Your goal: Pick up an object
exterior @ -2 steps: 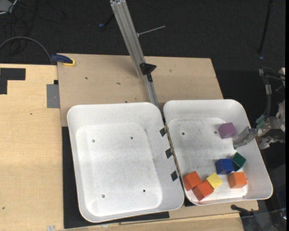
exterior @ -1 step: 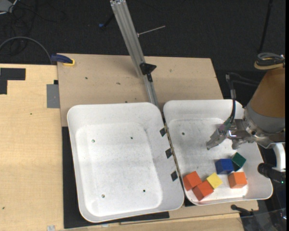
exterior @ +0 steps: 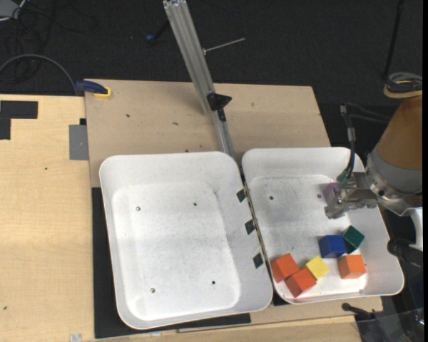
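My gripper (exterior: 337, 204) hangs over the right bin (exterior: 299, 164); finger state I cannot tell, and the blue cube (exterior: 332, 246) lies just below it, nearest

- A single fixed camera sits above the surface (exterior: 43, 191) and looks down at a slant, from some way off.
- The two white bins lie low in the frame: the left bin (exterior: 121, 184) toward 7 o'clock, the right bin (exterior: 285, 164) toward 4 o'clock.
- Dark floor fills the 12 o'clock side.
- The arm (exterior: 403, 144) enters from 3 o'clock.
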`<state>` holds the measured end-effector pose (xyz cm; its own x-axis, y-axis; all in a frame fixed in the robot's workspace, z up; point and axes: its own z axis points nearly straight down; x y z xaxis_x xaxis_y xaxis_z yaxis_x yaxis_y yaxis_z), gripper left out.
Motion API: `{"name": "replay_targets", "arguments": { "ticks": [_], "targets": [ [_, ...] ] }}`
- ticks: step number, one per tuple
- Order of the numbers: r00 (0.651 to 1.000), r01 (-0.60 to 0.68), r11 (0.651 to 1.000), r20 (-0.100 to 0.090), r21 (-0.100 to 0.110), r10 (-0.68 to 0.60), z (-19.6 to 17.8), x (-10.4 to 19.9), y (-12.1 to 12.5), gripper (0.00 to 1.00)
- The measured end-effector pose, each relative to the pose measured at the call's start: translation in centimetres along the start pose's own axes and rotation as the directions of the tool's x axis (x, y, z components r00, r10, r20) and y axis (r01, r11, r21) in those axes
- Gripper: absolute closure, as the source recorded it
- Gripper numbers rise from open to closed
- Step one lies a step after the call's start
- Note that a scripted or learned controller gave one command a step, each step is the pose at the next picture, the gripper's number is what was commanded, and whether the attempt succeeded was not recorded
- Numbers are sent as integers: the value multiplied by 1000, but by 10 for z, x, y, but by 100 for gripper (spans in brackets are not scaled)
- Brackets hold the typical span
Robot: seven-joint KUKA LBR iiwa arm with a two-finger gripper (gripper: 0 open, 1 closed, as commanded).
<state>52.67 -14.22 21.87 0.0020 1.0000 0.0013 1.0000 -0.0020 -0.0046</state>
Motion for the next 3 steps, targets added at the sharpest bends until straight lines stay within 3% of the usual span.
{"name": "replay_targets", "arguments": {
  "ticks": [1, 2, 3],
  "targets": [
    [1000, -3, 1000, 0, 0, 3, 0, 0, 0, 0],
    [1000, -4, 1000, 0, 0, 4, 0, 0, 0, 0],
    [1000, -4, 1000, 0, 0, 4, -9, -1, 0, 100]
  ]
}}
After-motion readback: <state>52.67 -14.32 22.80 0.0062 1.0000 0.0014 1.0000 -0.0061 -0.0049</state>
